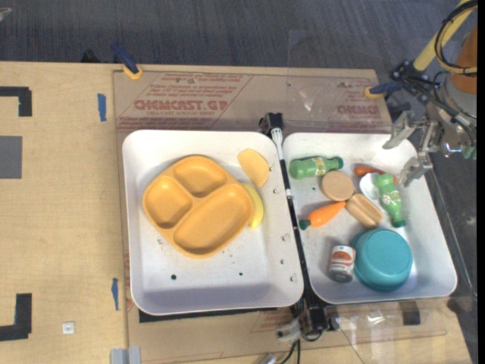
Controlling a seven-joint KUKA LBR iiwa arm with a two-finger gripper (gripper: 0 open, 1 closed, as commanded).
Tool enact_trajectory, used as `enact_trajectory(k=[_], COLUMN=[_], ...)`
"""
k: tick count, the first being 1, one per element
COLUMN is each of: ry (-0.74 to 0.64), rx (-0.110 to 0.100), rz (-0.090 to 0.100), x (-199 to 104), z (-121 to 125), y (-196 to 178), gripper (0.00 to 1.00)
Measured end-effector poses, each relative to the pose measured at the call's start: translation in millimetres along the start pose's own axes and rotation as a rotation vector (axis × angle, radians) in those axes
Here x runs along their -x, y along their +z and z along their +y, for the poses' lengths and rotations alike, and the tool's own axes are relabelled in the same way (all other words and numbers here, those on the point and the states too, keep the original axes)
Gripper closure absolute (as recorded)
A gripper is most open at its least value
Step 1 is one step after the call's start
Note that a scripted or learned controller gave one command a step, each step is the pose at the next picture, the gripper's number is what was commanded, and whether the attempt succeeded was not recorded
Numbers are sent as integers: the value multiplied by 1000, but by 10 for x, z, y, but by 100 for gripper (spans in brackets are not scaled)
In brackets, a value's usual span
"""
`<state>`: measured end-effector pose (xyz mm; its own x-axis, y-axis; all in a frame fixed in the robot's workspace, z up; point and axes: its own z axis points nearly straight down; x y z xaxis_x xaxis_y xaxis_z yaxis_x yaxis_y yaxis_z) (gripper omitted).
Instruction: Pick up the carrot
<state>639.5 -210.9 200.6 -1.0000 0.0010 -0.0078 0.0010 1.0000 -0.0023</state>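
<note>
At upper right, the gripper (409, 152) hangs open, empty; it should descend lower left and straddle the carrot (326, 214) crosswise.

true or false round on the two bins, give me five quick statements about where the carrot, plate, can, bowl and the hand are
1. The carrot lies in the right bin. True.
2. The orange divided plate sits in the same bin as the carrot. False: it is in the left bin.
3. The hand has the carrot between its fingers. False: the carrot lies on the bin floor, apart from the hand, which is at the right bin's far right corner.
4. The small can stands beside the teal bowl. True.
5. The teal bowl is at the far edge of the right bin. False: it is at the near edge; the green bottle is at the far edge.
</note>
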Motion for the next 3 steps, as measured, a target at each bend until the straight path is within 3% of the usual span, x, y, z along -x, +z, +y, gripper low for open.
enact_trajectory(k=[1, 2, 3], ry=[-84, -106, -236], rx=[7, 0, -11], rz=[10, -15, -40], x=[-312, -404, -637], z=[402, 825, 920], y=[749, 950, 972], gripper=[0, 0, 0])
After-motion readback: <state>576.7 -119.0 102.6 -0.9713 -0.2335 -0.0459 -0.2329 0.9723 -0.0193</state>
